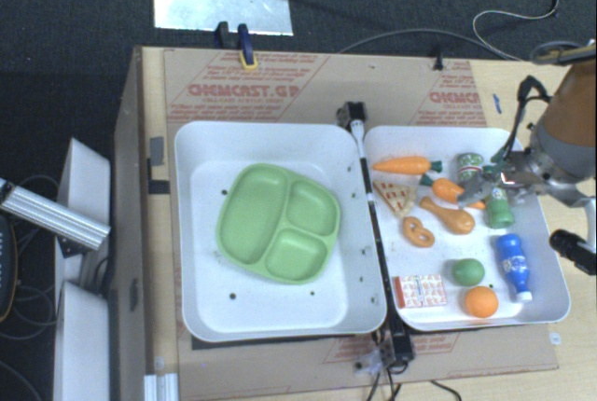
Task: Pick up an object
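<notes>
The end effector (492, 180) was seen low in the right bin (550, 297), beside a green bottle (500, 208) and a small can (469, 168); its state could not be told. The bottle was judged light, rigid, slippery, best taken across its body.

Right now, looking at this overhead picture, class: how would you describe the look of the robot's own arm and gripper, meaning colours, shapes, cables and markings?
The arm is a thick, rounded grey body with a broad orange band above the wrist. A thin dark cable loops out beside it. The gripper is a small cluster of silvery-grey metal parts, too blurred to make out markings.
</notes>
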Controlling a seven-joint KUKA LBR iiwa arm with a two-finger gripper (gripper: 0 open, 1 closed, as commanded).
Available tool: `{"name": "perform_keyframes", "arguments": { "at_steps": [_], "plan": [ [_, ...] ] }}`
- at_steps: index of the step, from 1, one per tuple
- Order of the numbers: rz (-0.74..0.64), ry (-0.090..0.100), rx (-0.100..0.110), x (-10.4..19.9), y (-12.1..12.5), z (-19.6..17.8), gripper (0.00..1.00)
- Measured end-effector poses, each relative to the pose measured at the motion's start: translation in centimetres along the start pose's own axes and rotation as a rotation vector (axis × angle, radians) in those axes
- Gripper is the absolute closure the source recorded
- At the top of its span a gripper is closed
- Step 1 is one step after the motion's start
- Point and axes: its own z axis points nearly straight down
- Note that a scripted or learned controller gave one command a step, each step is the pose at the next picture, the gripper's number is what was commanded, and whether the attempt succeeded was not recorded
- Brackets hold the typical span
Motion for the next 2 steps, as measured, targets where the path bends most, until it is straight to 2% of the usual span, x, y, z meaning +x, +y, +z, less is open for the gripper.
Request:
{"name": "perform_keyframes", "arguments": {
  "at_steps": [1, 2],
  "plan": [
    [0.000, 0.000, -0.001, 1.3, 2.7, 10.9, 0.00],
    [-0.001, -0.001, -0.002, 1.2, 2.7, 9.8, 1.00]
  ]
}}
